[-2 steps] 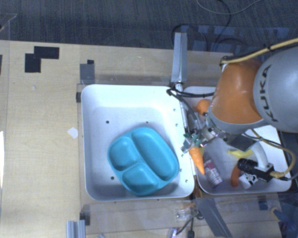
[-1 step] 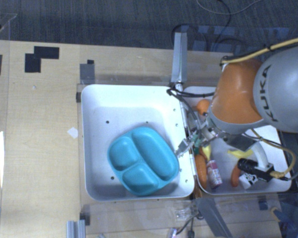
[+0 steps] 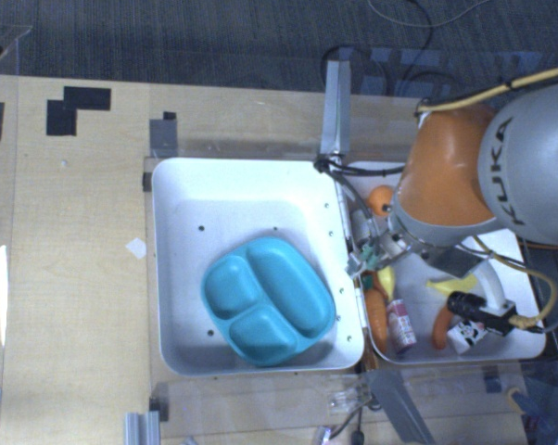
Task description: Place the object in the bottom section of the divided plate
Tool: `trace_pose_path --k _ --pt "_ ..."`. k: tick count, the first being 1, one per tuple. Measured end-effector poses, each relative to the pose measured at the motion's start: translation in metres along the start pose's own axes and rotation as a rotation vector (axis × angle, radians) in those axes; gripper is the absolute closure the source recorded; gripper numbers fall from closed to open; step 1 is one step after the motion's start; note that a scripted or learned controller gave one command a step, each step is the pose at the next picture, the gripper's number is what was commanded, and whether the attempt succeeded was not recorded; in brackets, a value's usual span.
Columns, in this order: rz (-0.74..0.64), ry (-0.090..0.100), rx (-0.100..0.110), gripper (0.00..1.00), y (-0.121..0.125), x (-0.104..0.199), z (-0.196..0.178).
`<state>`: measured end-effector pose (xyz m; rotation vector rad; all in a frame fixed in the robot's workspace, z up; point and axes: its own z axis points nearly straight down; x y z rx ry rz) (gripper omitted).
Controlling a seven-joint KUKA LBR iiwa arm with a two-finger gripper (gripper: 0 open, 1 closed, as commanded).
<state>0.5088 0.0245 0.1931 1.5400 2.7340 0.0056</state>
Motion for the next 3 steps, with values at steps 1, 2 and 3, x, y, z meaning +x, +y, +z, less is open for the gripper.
trace_pose_path --k 1,2,3 --pt "-0.023 0.001 0.002 1.0 0.013 0.007 0.006" --pt "-0.668 -0.001 0.0 1.0 -0.04 -0.028 0.009" --pt "-1.132 -0.001 0.0 1.0 -0.031 -0.108 0.074"
